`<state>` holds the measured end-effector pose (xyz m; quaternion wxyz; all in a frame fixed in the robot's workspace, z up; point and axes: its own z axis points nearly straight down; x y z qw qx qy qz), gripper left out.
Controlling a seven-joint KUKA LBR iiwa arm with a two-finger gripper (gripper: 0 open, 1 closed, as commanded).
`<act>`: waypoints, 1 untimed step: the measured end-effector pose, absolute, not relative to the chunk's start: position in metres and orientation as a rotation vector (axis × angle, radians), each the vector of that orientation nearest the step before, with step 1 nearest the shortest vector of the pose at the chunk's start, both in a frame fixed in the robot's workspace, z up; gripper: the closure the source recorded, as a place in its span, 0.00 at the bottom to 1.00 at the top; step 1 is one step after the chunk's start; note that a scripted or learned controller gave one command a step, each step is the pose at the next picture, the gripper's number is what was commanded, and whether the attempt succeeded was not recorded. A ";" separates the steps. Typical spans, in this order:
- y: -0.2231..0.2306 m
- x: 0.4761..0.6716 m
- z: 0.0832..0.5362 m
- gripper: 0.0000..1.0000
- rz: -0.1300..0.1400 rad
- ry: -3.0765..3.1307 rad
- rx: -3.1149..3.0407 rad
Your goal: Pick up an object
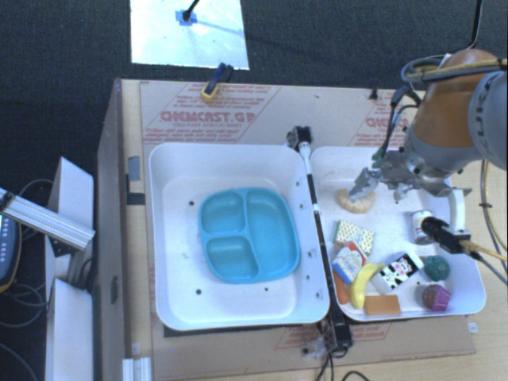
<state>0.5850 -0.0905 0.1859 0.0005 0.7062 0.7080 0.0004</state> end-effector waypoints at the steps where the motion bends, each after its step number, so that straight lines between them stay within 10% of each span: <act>1: -0.088 0.621 0.090 0.00 0.012 2.218 2.208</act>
